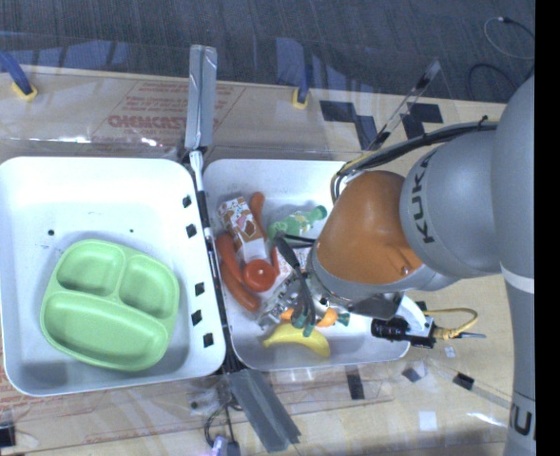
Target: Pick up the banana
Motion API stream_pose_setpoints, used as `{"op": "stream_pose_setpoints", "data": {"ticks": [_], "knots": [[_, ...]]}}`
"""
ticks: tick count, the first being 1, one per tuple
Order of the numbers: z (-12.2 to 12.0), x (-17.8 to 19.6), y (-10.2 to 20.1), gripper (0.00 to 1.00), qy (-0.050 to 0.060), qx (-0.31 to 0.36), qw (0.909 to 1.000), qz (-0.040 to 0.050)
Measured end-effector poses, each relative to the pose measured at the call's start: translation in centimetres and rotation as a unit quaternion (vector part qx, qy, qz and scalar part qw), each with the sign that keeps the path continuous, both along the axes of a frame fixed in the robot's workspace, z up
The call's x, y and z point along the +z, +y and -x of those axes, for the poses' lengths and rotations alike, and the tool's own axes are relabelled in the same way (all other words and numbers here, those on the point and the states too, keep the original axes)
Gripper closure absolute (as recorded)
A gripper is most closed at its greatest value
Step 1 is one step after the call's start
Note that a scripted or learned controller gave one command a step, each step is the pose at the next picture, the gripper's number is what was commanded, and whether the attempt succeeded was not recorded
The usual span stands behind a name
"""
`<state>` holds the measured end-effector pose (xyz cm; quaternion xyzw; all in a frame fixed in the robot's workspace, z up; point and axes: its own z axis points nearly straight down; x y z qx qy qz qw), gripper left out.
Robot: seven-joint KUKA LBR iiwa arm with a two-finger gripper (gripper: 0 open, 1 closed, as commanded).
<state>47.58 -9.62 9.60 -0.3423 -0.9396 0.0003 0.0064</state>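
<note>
The yellow banana (299, 340) lies on the floor of the right bin (260, 171), near its front wall. My gripper (297, 310) reaches down into the bin right above and behind the banana, under the orange wrist band. Its fingers sit among the toys just over the banana's upper edge. The arm's bulk hides the right half of the bin.
Red and orange toy foods (244, 274), a small carton (239, 218) and a green item (299, 220) crowd the right bin's left and middle. The left bin (32, 183) holds a green divided plate (111, 304). A metal divider (201, 98) stands between the bins.
</note>
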Motion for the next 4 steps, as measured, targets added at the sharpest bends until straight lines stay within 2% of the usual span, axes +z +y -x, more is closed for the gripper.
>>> {"op": "stream_pose_setpoints", "data": {"ticks": [1,2,3,4], "knots": [[0.0,0.0,0.0,0.00,0.000,0.000,1.0000,0.0000],[-0.2,9.2,-5.3,0.00,-0.005,-0.020,0.9998,0.0018],[-0.1,-0.1,-0.9,0.00,-0.003,0.082,0.9966,-0.0001],[-0.2,9.4,8.0,0.00,-0.005,0.115,0.9933,0.0010]]}}
